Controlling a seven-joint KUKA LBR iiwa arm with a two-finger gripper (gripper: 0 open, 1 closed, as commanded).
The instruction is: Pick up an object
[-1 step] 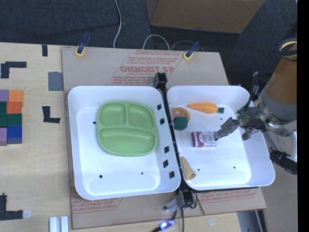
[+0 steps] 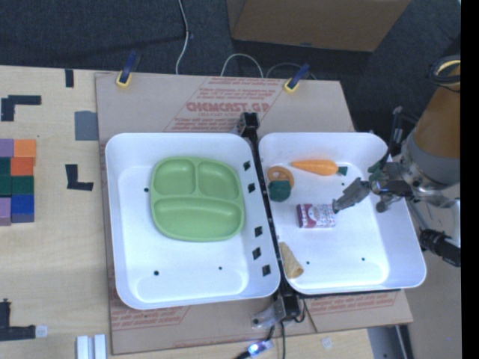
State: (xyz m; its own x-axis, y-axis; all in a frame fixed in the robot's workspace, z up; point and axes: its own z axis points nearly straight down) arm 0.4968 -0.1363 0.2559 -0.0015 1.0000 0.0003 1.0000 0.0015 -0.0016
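Camera view, right of centre: I saw the gripper (image 2: pixel 346 199) above the right bin (image 2: pixel 374 271), beside the purple packet (image 2: pixel 315 216); finger state I could not tell.

We note dark grey carpet (image 2: pixel 90 21) across the twelve o'clock side, with a cardboard box (image 2: pixel 322 10) standing on it at one o'clock. A light wooden bench (image 2: pixel 52 275) occupies nine o'clock, bearing coloured blocks (image 2: pixel 16 179) at its edge.

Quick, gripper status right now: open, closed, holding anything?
Gripper: cannot be told from this view whether open or closed; it hangs over the right white bin, beside the small maroon and white packet, with nothing seen held.
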